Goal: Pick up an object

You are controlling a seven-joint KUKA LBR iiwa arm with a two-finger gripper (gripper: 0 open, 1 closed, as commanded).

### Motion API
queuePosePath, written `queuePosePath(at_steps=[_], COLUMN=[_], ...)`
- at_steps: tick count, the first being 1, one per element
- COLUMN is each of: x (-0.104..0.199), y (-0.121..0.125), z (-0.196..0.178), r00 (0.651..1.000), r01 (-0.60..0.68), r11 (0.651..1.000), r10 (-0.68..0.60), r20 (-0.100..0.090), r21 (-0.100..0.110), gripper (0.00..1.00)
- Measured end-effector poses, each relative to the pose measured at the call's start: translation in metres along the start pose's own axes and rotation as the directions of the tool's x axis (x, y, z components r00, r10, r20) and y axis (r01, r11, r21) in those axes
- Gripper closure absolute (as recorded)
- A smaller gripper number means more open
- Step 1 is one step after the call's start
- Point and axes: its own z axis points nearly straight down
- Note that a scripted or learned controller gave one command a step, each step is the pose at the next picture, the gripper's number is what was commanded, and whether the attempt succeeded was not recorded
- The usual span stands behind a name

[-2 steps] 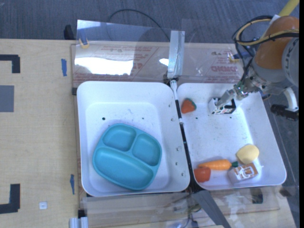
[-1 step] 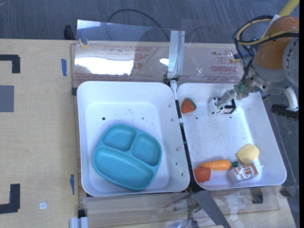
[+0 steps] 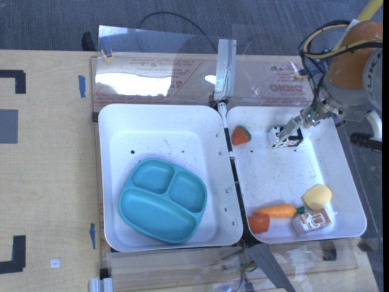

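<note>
Two shallow white bins sit side by side on the bench, the left bin (image 3: 109,163) holding a blue divided plate (image 3: 161,199) that lies toward its near edge. The right bin (image 3: 346,163) carries the loose items. A small orange and red piece with a green top (image 3: 240,135) lies close to the far left corner of that bin, just beside the divider. Along the near edge, a red tomato-like piece (image 3: 259,222) sits at the left, touching an orange carrot (image 3: 276,211) that stretches rightward. A pale yellow lemon-shaped piece (image 3: 317,196) rests beside the carrot's right end, and a small white carton with orange print (image 3: 312,220) lies just in front of it, near the right corner.

The grey arm with its orange band (image 3: 352,59) reaches in over the far right corner of the right bin. Its claw (image 3: 285,137) is lowered near the far edge of that bin, a dark and white shape at its tip; whether its fingers are apart or together cannot be told.
</note>
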Motion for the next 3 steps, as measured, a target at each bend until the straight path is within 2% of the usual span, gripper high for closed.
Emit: queuePosePath(at_steps=[2, 3], x=[0.0022, -0.0008], y=[0.0007, -0.0023], z=[0.0001, -0.0001], r00=[1.0, 0.996], r01=[-0.02, 0.087], r11=[1.0, 0.996], r10=[0.02, -0.087], r20=[0.005, 0.004], r21=[0.0, 0.004], gripper=[0.0, 0.0])
